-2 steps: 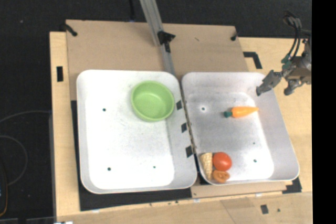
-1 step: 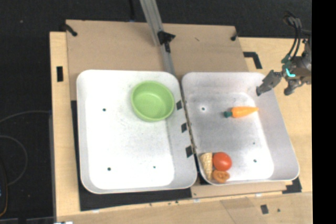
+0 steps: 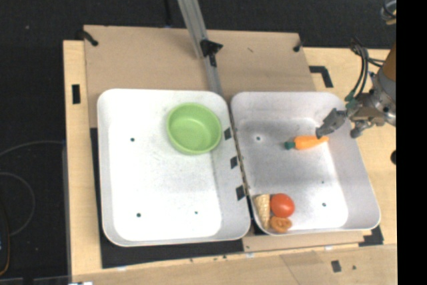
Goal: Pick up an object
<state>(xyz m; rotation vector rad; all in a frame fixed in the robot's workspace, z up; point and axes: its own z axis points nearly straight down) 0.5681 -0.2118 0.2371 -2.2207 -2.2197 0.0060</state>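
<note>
Two shallow white bins side by side on a pale wooden desk (image 3: 77,163), seen from above at a slant.

Left white bin (image 3: 133,197): one round light-green plastic bowl (image 3: 194,129), upright, in the upper right part, near the dividing edge.

Right white bin (image 3: 333,203): a small orange toy carrot with a green tip (image 3: 307,142), lying flat in the upper middle, green end toward the left. At the lower left corner, a cluster of three: a round red tomato-like ball (image 3: 282,205), a tan ridged cone-like piece (image 3: 263,207) just left of it and touching, and a smaller orange-brown lump (image 3: 280,224) just below.

Dark two-finger tool (image 3: 340,125) at the right bin's upper right edge, reaching in from the right. One finger angled down-left, tip just beside the carrot's orange end; the other off toward the rim. Spread apart, released, nothing between. Carrot resting on the bin floor, not lifted.

Grey slanted metal pole (image 3: 190,7) above the bins, running down to the gap between them.
</note>
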